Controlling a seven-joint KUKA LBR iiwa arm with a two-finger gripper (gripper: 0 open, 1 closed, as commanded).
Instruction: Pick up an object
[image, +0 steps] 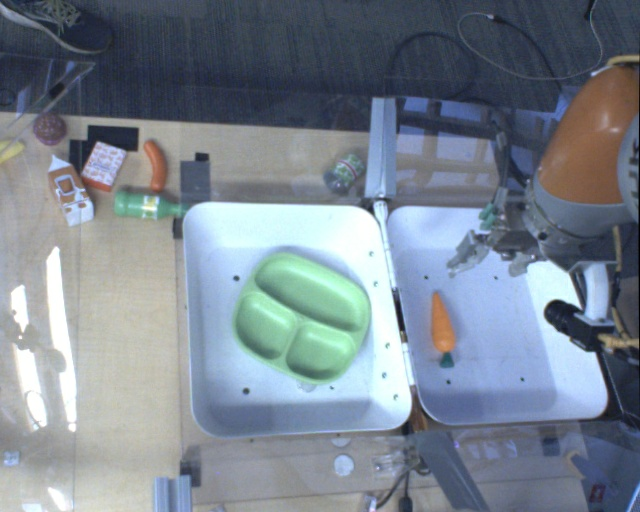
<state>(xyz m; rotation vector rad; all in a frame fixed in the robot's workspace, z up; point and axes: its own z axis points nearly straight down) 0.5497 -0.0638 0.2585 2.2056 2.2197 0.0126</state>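
Your gripper (492, 252) hangs part-open and empty, up and right of the carrot (441, 323) lying in the right bin (560, 400). Closing high could roll the carrot away.

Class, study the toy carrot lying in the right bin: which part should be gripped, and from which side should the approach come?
Probably grip the carrot across its thick orange middle, coming straight down from above. It lies flat on the right bin floor, long axis running toward and away from the camera, green top nearest. Fingers closing across its narrow width have bare floor on both sides. The tool is above the bin's far part.
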